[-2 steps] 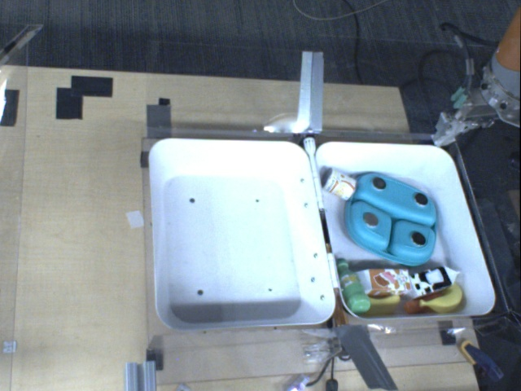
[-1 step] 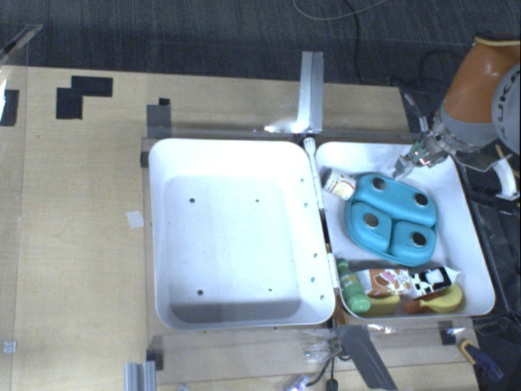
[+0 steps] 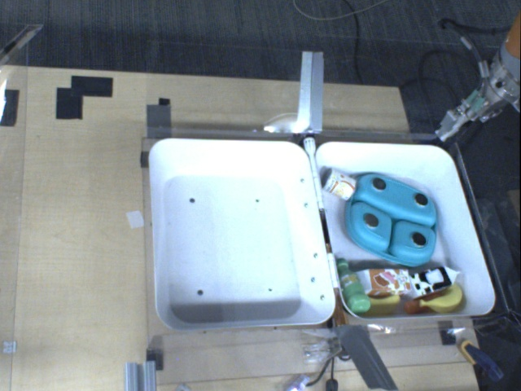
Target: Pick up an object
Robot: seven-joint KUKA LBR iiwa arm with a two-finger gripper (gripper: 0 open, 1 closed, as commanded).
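The pincer [image 3: 457, 122] hovers above the right white bin's [image 3: 456, 169] far corner, its state impossible to tell; a teal three-hollow plastic tray [image 3: 392, 217] lies inside.

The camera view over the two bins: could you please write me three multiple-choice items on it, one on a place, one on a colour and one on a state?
1. Where does the gripper sit?
A. Over the left bin
B. Outside the right bin's far right corner
C. Down among the objects

2. What colour is the large moulded tray?
A. Blue
B. Red
C. Black

3. How does the carton lie?
A. Upright in the middle of the bin
B. On its side along the right bin's near wall
C. On top of the tray

Answers:
1. B, the gripper hangs beyond the right bin, at its far right corner.
2. A, the tray is blue with three round hollows.
3. B, the carton lies flat by the near wall, beside yellow pieces.
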